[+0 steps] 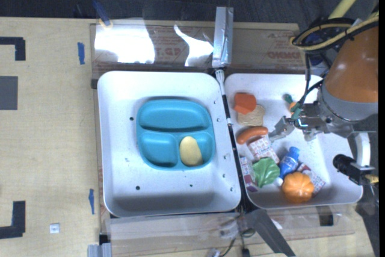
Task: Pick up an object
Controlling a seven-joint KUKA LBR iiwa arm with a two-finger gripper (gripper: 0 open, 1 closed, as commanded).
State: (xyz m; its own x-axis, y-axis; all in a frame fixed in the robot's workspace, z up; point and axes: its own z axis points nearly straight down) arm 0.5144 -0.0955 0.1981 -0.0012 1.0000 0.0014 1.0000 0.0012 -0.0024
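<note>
Crowding the near end of the right bin (346, 192), an orange fruit-shaped toy (298, 186), a green leafy piece (265, 170), a blue-and-white bottle (290, 159) and a printed packet (259, 145) lie touching or overlapping one another. Any of these could serve as the task's thing, but a descent into that cluster risks catching two items at once or nudging the round orange toy so that it rolls aside.

Further back, the pincer (283, 126) hangs over the middle of the same bin, just beside a reddish sausage-shaped item (251, 133). How far it stands open cannot be told from this slanted view, and nothing can be seen held in it. The sausage shape is rounded and low, so a closing grip slightly off centre would likely squeeze it out sideways towards the bin's dividing wall.

Beyond that, an orange block (245, 102) rests on a tan slab (252, 114) near the far corner; a push could tip it off.

In the left bin (114, 105), a yellow egg-shaped object (190, 150) sits in a compartment of the blue divided tray (174, 129), well apart from the pincer.
</note>
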